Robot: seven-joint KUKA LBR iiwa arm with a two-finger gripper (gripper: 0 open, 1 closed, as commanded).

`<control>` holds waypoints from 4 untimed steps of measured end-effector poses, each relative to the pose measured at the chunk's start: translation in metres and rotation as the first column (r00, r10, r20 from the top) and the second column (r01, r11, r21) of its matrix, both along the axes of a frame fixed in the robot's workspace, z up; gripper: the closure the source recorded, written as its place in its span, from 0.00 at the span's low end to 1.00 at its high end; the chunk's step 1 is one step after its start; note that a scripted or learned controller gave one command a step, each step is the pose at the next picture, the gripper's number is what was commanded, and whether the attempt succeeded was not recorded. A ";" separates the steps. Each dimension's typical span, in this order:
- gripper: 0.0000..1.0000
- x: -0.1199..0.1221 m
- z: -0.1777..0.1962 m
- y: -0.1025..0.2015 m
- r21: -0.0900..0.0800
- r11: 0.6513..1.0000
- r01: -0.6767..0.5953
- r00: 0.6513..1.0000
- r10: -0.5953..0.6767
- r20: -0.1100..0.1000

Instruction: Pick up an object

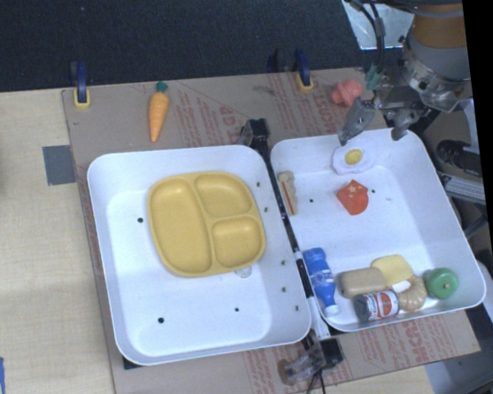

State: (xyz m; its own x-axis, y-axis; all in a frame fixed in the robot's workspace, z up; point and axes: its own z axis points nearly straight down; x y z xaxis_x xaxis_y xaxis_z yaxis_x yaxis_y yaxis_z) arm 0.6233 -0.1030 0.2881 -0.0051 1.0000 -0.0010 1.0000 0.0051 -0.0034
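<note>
Two white bins are set side by side on a brown board. The left bin (131, 277) contains a yellow tray (205, 222) with three compartments, positioned in the upper centre of the bin.

The right bin (427, 214) contains several items. A fried egg (353, 158) is located at the upper edge. A red piece (353, 197) is placed just below the egg, apart from it. A thin stick (288, 191) is laid along the left wall. A cluster is gathered in the lower part: a blue bottle (318, 278) at the left, a tan roll (362, 281), a yellow block (392, 267), a can (380, 305) with a red label, and a green ball (441, 283) at the lower right corner. The items of the cluster are packed closely, several of them touching.

Outside the bins, a carrot (158, 111) is laid on the board above the left bin, and a pink item (347, 91) is located above the right bin.

The arm is extended from the upper right. The gripper (376, 125) is positioned over the upper edge of the right bin, just above and right of the egg. The fingers are spread, one at the left (351, 125) and one at the right (397, 131). Nothing is seen between them.
</note>
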 end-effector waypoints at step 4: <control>0.00 -0.008 -0.177 -0.037 -0.002 1.000 0.001 1.000 -0.001 -0.001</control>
